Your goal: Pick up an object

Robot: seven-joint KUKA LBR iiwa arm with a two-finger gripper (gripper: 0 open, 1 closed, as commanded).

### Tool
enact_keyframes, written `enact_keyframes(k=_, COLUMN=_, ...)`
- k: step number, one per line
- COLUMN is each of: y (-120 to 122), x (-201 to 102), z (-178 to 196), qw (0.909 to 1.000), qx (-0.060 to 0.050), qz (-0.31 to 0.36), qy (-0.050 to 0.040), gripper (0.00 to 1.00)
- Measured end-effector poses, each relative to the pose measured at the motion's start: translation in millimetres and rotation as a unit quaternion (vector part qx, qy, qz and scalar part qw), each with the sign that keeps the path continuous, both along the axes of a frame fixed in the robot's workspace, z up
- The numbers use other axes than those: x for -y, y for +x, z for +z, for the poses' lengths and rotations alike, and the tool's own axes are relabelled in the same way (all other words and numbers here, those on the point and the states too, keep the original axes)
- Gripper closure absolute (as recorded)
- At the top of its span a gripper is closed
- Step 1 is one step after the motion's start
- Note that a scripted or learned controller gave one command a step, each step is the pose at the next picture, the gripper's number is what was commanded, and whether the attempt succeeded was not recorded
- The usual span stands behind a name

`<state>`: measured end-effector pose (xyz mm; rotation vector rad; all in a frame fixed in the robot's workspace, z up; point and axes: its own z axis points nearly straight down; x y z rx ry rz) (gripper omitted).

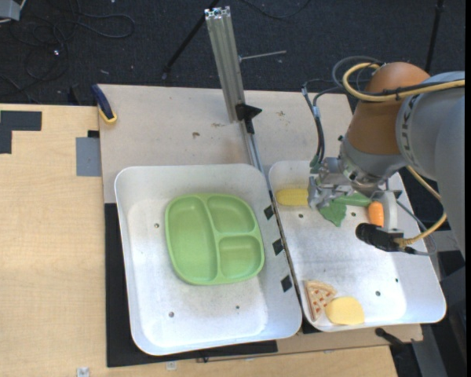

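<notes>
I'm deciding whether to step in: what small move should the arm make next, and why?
Probably a short, straight lift to test the grasp. The gripper is low in the right bin, right on the green piece, beside the yellow piece; whether it holds anything isn't visible.

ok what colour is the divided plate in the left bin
Light green, seen clearly in the camera view: the divided plate.
</notes>
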<state>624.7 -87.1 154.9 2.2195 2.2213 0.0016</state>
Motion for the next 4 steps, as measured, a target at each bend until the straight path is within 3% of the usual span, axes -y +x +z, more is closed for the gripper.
enact_keyframes(k=2, y=-0.4, x=-3.9, z=86.5, qw=1.0000, qx=0.000, qz=0.000, qy=0.0001, gripper=1.00)
enact_keyframes(k=4, y=-7.5, x=-113.3, z=93.5, qw=1.0000, qx=-0.002, qz=0.002, qy=0.0006, gripper=1.00)
